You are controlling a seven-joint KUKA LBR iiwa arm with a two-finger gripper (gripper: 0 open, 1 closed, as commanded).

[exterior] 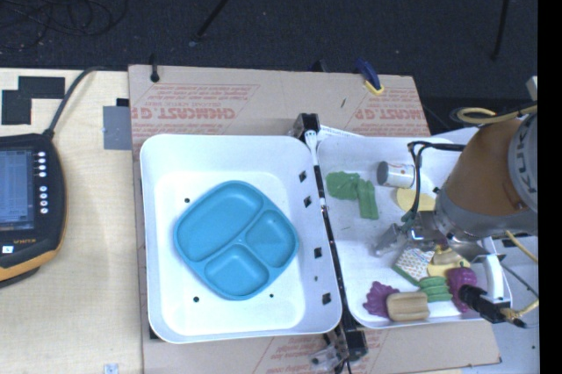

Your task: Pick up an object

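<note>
You have two white bins side by side on the bench [88, 118]: the left bin [158, 188] carries a blue divided plate [235, 238] near its middle, with bare white floor all round it out to the walls. The right bin [351, 160] is the crowded one; its upper left part is open, holding a green block [353, 190] and, near it, a small metal cylinder [395, 175]. Toward the lower right edge the things to pick up lie close together: a purple toy [379, 299] touching a tan block [407, 306], a green ridged piece [434, 288] and a second purple piece [463, 283]. The arm [487, 175] comes in from the right and covers that side of the bin, with the tool [402, 238] low over the bin floor just above the cluster. You cannot tell its state; its tip is small and blurred.
</note>
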